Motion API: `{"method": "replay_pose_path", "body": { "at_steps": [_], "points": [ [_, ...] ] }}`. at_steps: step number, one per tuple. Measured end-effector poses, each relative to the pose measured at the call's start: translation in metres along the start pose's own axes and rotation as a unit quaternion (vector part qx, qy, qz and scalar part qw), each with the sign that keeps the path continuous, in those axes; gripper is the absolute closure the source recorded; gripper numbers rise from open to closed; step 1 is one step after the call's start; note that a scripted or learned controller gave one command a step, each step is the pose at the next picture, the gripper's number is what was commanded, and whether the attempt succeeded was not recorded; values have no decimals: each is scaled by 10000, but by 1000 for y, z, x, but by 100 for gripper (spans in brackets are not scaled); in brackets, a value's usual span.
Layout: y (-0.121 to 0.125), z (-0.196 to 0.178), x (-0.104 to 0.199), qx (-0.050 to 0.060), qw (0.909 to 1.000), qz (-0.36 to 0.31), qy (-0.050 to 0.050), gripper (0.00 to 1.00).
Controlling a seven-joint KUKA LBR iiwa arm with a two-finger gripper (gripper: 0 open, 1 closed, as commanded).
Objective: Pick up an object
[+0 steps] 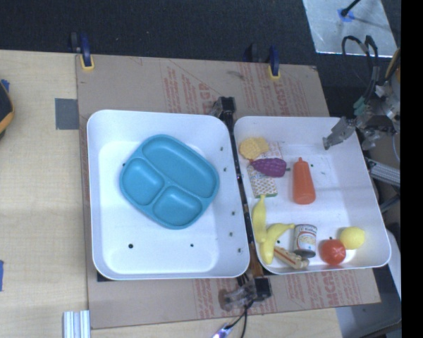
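The gripper (336, 136) sits at the upper right corner of the right bin (352, 196), at the end of the grey arm coming in from the right; it shows as a small grey tip over the bin's rim, and whether it is open or closed cannot be told from here. Nothing can be seen in its grasp.

The nearest thing below it is an orange bottle (303, 182) standing apart on the bin floor. Left of the bottle lie a purple toy (268, 166), a round yellow cookie (253, 147) and a waffle-patterned piece (263, 183). Along the bin's near edge are bananas (264, 231), a small can (305, 238) (its label is too small to read), a red tomato (332, 251) and a yellow lemon (352, 238), the last two touching.

The left bin (106, 189) holds a blue divided plate (169, 180). Both bins rest on a cardboard sheet (162, 83) with faint red printing that cannot be read.
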State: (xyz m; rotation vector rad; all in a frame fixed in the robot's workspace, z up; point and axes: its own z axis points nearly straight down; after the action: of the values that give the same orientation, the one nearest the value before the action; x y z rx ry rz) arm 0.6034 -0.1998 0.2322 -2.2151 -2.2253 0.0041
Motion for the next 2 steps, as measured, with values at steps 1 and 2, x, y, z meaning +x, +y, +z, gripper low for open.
{"method": "replay_pose_path", "body": {
  "at_steps": [1,2],
  "points": [
    [3,141,54,7,10000,-7,1,0],
    [4,130,53,8,10000,-19,-6,100]
  ]
}}
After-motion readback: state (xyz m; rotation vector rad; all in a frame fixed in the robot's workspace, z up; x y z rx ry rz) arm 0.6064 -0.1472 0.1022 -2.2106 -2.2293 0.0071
